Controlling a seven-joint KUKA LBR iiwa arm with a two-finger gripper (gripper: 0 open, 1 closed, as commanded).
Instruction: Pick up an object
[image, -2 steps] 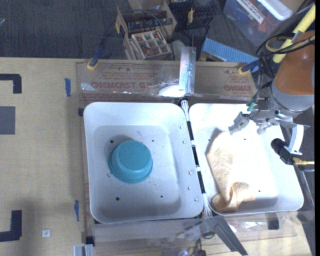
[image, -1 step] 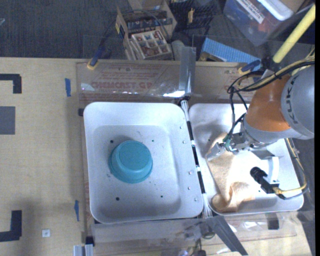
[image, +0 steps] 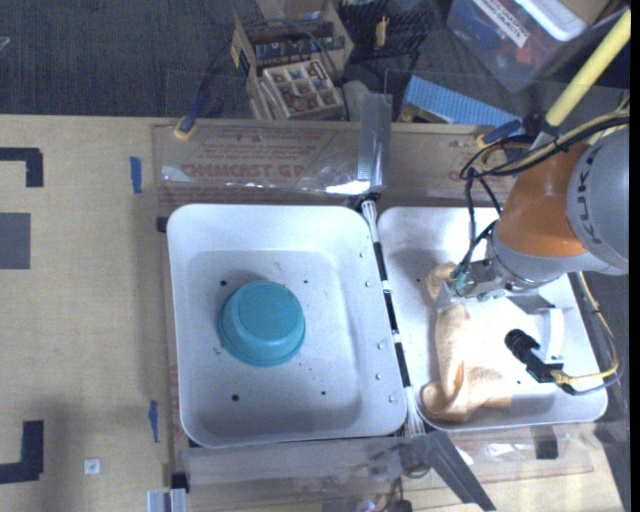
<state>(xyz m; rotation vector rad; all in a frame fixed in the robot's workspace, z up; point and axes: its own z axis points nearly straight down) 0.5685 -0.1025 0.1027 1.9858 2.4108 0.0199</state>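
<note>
I see a smooth, round teal bowl (image: 262, 321) upside down in the left bin (image: 200, 235), mid-frame. In the right bin (image: 410, 235) lies a soft tan, bread-like lump (image: 455, 350), with the gripper (image: 462, 283) above its upper end. "KU" shows on the grey arm (image: 600, 205).

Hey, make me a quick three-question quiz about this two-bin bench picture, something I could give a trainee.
1. True or false: the round teal plastic bowl sits upside down in the left white bin.
2. Which bin does the grey arm with the orange band reach over? A) left B) right white bin
3. Fill in: the tan soft plush toy lies along that bin's ____ wall, nearest the other bin.

Key: 1 true; 2 B; 3 left
</note>
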